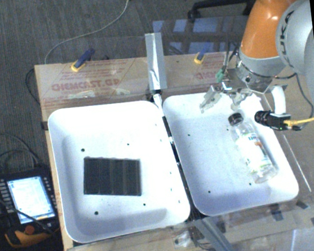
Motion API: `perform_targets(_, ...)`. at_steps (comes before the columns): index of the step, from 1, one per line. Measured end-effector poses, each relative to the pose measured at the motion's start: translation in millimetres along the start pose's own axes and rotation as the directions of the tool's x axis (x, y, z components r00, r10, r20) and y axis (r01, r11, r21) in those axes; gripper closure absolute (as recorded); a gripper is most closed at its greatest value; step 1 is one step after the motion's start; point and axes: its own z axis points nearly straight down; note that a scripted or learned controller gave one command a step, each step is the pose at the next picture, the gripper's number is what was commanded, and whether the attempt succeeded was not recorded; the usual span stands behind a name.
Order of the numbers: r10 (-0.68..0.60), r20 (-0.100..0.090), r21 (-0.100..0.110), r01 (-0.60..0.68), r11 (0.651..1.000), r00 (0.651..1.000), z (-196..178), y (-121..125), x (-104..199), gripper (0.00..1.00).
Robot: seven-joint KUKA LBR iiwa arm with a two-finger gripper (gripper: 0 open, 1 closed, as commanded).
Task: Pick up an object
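A clear plastic bottle (253, 151) with a black cap lies on its side in the right bin (208, 172), cap toward the far wall. A flat black rectangular pad (111, 176) lies in the left bin (77, 217). My gripper (223, 101) hangs over the far part of the right bin, just above and behind the bottle's cap. Its two fingers (207, 100) are spread open with nothing between them.
The grey arm with its orange band (263, 21) comes in from the upper right. A yellow cable and black plug (272, 119) hang by the right bin's far right edge. A handheld control pendant (25, 201) lies on the floor at left.
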Motion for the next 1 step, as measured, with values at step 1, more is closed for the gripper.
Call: perform_targets(1, -0.003, -0.002, 0.001, 0.003, 1.000, 1.000, -9.0, 0.5, 1.9, 1.00)
